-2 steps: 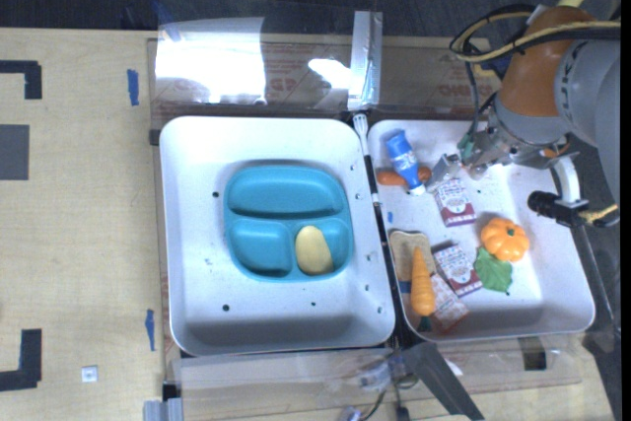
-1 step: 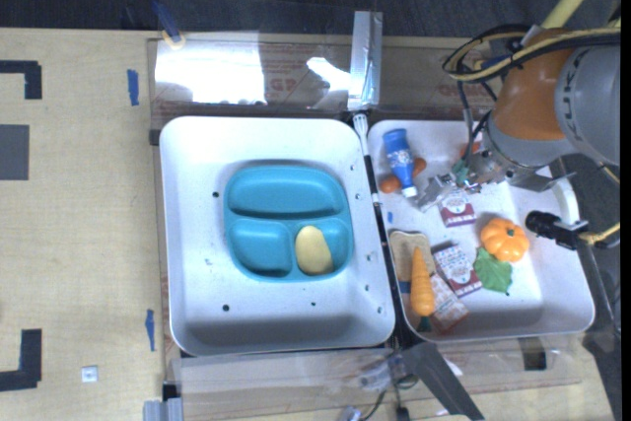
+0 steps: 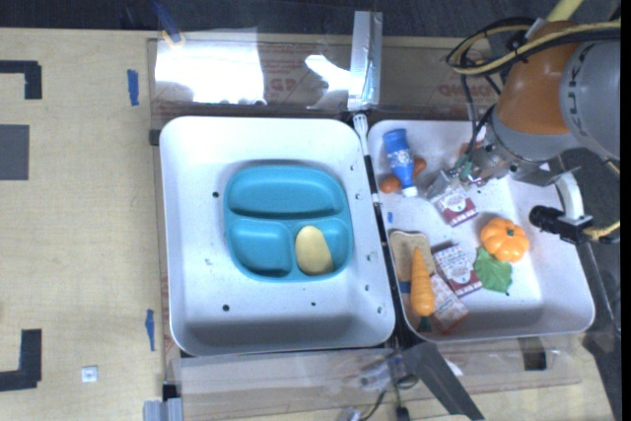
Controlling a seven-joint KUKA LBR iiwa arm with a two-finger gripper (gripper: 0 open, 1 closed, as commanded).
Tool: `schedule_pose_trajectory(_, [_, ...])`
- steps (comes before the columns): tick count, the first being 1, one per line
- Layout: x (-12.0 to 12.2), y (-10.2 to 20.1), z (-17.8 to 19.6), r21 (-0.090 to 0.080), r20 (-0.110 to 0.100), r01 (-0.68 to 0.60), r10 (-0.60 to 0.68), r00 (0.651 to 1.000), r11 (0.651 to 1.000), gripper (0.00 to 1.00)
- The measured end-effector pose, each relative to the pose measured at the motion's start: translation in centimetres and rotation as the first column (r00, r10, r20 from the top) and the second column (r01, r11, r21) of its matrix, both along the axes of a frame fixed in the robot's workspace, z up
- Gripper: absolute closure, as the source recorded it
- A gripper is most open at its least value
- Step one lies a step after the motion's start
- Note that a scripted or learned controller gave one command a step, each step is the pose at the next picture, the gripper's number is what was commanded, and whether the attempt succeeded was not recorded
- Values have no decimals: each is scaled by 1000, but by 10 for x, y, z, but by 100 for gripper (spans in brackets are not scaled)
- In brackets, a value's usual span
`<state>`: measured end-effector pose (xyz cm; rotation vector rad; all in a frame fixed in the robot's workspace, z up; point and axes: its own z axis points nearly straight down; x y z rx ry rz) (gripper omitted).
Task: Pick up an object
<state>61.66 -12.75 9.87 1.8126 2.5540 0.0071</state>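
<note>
The right bin (image 3: pixel 562 306) holds several small items. A blue bottle (image 3: pixel 397 155) lies at its far left with a small orange piece (image 3: pixel 391 183) beside it. An orange pumpkin (image 3: pixel 504 239) sits on a green leaf (image 3: pixel 494 271) at mid-right. An orange carrot (image 3: pixel 422 283) lies on a tan slab (image 3: pixel 404 246) near the front left. Two red-and-white packets (image 3: pixel 456 207) (image 3: pixel 456 267) lie between them. My gripper (image 3: pixel 471 170) hangs low over the bin's far middle, just above the upper packet, below the orange-banded wrist (image 3: pixel 537 99). I see nothing between its tips.
The left bin (image 3: pixel 197 173) carries a blue divided tray (image 3: pixel 281 197) with a yellow egg-shaped object (image 3: pixel 314 249) in its right compartment. A clear plastic sheet (image 3: pixel 256 64) and a metal post (image 3: pixel 365 59) stand behind the bins. Cables (image 3: pixel 483 49) loop above the wrist.
</note>
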Motion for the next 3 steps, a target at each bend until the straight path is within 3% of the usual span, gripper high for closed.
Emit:
schedule_pose_trajectory(1, [45, 22, -12, 1, -12, 109, -109, 994, 994, 100])
schedule_pose_trajectory(2, [54, 95, 93, 6, 3, 213, -213, 977, 977, 100])
schedule_pose_trajectory(3, [51, 91, 87, 1, -9, 217, -217, 976, 976, 0])
